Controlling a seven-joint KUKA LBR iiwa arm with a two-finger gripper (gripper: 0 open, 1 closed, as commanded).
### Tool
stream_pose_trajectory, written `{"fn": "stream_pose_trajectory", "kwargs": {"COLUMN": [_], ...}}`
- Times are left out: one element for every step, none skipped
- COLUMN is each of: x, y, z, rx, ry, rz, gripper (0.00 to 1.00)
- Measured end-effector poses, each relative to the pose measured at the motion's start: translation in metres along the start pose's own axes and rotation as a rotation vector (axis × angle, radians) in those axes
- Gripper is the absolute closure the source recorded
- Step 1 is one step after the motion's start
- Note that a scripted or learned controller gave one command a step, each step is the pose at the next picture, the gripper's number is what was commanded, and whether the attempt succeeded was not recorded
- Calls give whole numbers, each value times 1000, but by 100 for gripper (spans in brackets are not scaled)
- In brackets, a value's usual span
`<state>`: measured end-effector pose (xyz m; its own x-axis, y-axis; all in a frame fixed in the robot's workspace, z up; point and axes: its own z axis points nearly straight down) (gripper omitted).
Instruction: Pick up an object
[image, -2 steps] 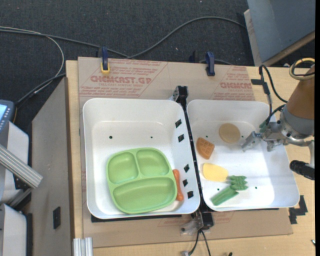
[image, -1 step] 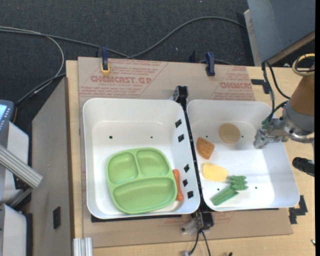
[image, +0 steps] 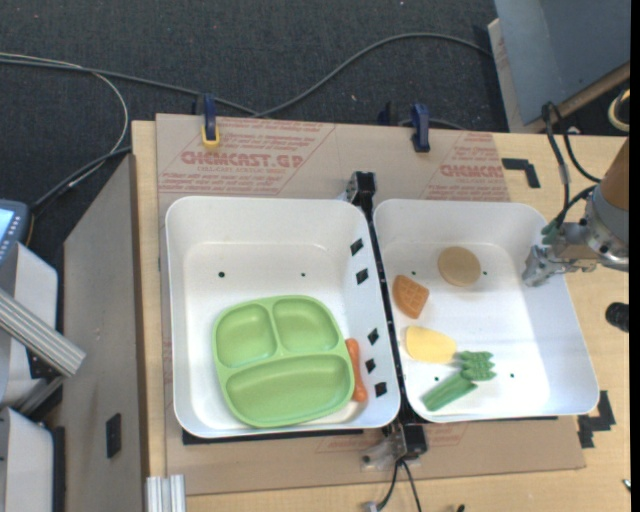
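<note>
On the cardboard-topped bench (image: 300, 150), two white bins (image: 250, 230); claw (image: 540, 262) state unclear.

Two white bins (image: 270, 235) are set on a tan table (image: 320, 150) printed with red lettering. Left of the black divider (image: 375, 290), a lime-green tray (image: 285, 360) and orange carrot (image: 355, 370) are seen; right of it, a tan disc (image: 459, 266), an orange-brown waffle (image: 410, 295), a yellow piece (image: 430, 344) and green vegetable (image: 458, 380).
</note>
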<state>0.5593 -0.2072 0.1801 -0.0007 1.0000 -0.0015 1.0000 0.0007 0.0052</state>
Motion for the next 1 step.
{"fn": "stream_pose_trajectory", "kwargs": {"x": [-1], "y": [7], "z": [-64], "rx": [-4], "ry": [-2], "rz": [-1], "gripper": [100]}}
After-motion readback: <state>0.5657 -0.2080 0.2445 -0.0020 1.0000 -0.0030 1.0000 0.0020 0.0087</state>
